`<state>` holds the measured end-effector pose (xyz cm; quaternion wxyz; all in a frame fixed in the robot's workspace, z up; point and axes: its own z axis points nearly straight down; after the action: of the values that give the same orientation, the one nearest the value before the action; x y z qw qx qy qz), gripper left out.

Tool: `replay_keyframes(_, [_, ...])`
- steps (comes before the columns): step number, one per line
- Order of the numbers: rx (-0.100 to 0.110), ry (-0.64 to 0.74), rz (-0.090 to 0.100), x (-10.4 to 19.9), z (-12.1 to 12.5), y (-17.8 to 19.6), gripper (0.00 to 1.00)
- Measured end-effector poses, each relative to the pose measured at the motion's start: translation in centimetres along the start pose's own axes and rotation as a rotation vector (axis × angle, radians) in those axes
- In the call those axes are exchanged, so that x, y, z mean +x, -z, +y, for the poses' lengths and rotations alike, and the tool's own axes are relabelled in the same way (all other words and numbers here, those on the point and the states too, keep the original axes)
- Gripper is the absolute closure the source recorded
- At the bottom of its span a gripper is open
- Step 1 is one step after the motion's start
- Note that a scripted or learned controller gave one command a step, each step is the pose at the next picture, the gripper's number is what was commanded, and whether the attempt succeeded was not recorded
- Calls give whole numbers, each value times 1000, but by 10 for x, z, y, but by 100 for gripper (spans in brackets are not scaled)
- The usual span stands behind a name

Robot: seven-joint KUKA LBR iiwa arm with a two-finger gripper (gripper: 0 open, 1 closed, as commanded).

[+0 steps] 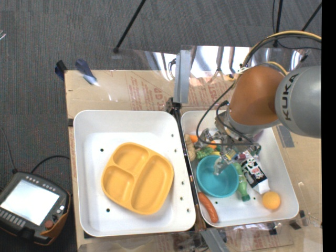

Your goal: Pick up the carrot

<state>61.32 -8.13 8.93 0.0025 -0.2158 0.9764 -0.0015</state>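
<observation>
An orange tip with green beside it, which I take for the carrot (194,139), lies in the right bin against its left wall, just above the teal bowl (216,180). The arm's wrist hides most of it. My gripper (222,161) hangs low over the bowl's upper rim, a little right of and below the carrot. I see nothing held in it.
The right bin (286,177) also holds a reddish sausage-shaped piece (208,208) at the front, a green bottle (243,185), a black-and-white carton (255,172) and an orange ball (271,200). The left bin (86,140) holds a yellow divided plate (138,178).
</observation>
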Motion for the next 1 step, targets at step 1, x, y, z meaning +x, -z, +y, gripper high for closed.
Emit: replay_keyframes(1, [-2, 1, -4, -2, 2, 11, 100])
